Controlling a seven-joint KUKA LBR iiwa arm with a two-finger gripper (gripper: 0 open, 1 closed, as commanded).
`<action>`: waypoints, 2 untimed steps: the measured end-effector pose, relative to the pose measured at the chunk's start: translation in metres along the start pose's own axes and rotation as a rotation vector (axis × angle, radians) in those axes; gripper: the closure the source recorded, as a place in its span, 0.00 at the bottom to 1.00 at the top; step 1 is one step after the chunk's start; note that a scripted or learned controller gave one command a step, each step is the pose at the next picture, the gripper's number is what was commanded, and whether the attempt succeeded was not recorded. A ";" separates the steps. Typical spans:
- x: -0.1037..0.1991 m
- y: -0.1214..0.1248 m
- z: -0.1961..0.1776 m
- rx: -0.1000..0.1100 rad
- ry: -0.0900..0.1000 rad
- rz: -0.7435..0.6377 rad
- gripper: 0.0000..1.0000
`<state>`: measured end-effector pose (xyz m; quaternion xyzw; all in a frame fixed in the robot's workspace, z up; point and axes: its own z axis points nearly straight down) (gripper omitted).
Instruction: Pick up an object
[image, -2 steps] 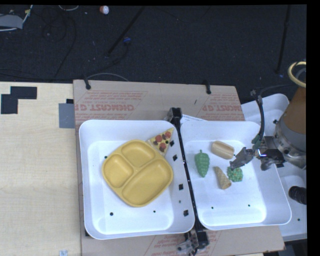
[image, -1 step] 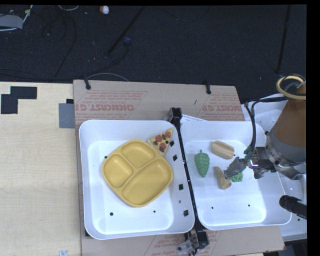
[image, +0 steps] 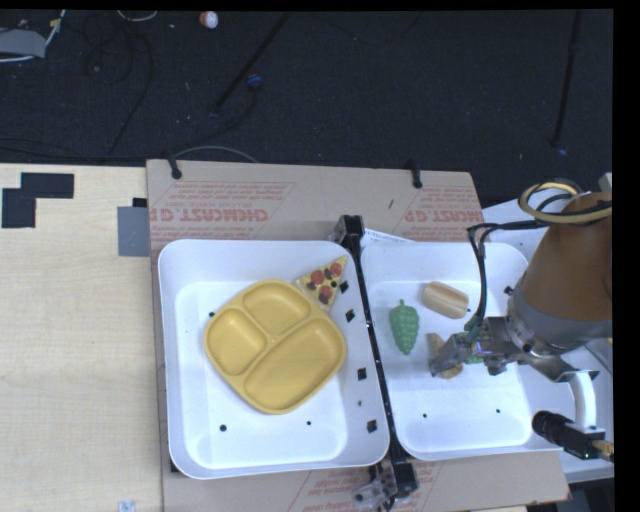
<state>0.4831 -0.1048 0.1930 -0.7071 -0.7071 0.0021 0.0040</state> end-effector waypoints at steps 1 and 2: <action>0.000 -0.005 0.044 0.000 0.000 0.001 0.00; -0.001 -0.004 0.032 -0.002 -0.001 0.005 1.00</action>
